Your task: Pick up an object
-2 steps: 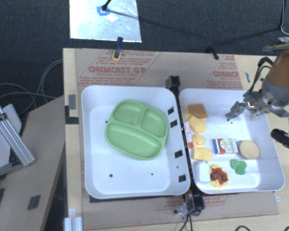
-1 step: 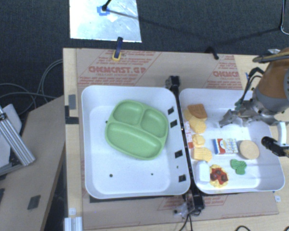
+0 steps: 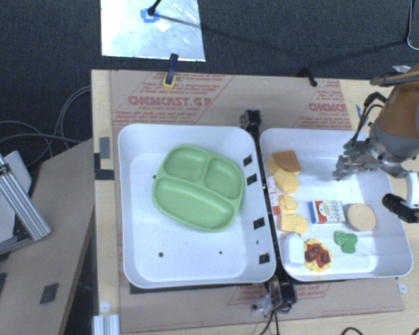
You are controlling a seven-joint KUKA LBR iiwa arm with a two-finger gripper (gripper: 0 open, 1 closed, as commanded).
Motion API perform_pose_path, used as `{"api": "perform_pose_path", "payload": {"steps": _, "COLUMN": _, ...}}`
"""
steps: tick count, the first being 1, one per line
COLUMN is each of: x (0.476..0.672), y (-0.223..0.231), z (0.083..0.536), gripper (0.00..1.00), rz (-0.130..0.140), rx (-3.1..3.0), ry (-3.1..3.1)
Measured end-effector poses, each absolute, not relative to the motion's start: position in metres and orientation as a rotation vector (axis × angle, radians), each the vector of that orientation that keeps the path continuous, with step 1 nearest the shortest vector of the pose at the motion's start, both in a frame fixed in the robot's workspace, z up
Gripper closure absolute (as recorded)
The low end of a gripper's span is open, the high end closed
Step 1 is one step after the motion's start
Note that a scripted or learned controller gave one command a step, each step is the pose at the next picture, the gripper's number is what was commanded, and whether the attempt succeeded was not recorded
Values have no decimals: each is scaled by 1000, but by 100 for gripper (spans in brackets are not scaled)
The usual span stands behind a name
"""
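Because the gripper hovers over bare floor in the right bin, its opening impossible to judge, descending here risks missing the carton.

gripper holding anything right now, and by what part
Nothing shows between the fingers of the gripper. It hangs over bare floor near the back of the right bin, apart from the toy food.

In the right bin, my pickings lie loose: an orange-brown slice at ten o'clock, yellow pieces down nine o'clock, a red-and-white carton flat at centre. A tan round sits at its three o'clock, a green piece and a red-and-yellow one toward six.
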State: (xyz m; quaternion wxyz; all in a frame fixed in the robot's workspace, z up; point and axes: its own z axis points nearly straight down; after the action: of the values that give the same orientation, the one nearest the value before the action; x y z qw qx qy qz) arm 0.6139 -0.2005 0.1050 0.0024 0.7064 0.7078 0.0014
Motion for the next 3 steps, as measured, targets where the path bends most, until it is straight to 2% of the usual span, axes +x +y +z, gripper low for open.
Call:
{"api": "perform_pose_path", "payload": {"steps": 2, "x": 617, "y": -199, "z": 196, "gripper": 100, "rz": 6, "rx": 2212, "ry": 2222}}
{"api": "perform_pose_path", "payload": {"steps": 3, "x": 619, "y": -199, "z": 227, "gripper": 100, "rz": 4, "rx": 2213, "ry": 2224}}
